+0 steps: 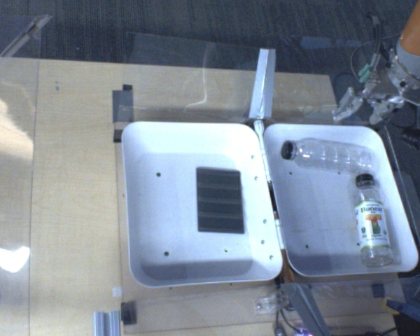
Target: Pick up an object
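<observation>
While the arm [418, 30] sits at the frame's two o'clock corner, its gripper [364, 100] hangs outside the right bin [315, 215], just past that bin's far rim at about one o'clock from the bin's middle. Its pale fingers [346, 107] look spread apart with nothing between them, and they touch no object; they hover over the wooden bench [63, 201] beside a tangle of cables [367, 54].

Inside the right bin lie two bottles. A clear bottle [329, 154] lies on its side along the far wall, at twelve o'clock in the bin, its dark cap pointing toward nine o'clock. A labelled bottle [372, 222] lies near the right wall at four o'clock, dark cap toward twelve, its base close to the near rim. Cap and clear bottle are near each other but apart. From the bin's middle round to its seven o'clock corner the floor is bare white.

At the left bin's [147, 208] middle, a dark ribbed slab [220, 199] lies flat, well apart from every wall. A metal bar [262, 82] runs away toward twelve o'clock from where the bins meet.
</observation>
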Action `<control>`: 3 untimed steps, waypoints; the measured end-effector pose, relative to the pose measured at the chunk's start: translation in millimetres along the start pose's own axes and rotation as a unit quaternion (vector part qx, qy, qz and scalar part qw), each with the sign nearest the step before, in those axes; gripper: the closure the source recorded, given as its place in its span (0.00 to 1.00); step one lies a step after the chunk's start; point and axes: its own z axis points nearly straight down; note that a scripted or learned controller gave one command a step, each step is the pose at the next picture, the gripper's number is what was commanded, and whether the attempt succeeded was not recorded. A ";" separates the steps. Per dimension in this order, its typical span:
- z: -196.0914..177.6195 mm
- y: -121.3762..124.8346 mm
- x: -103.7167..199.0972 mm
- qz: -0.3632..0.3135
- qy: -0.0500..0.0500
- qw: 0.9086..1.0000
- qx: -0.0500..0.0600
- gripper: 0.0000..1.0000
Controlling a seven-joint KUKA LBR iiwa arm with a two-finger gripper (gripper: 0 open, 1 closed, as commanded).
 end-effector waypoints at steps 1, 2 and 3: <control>93.9 -58.4 -41.2 -0.067 0.000 0.998 0.000 0.00; 139.7 -45.4 6.1 -0.189 0.003 0.982 0.003 0.00; 103.7 16.1 55.8 -0.188 0.000 0.982 -0.003 0.00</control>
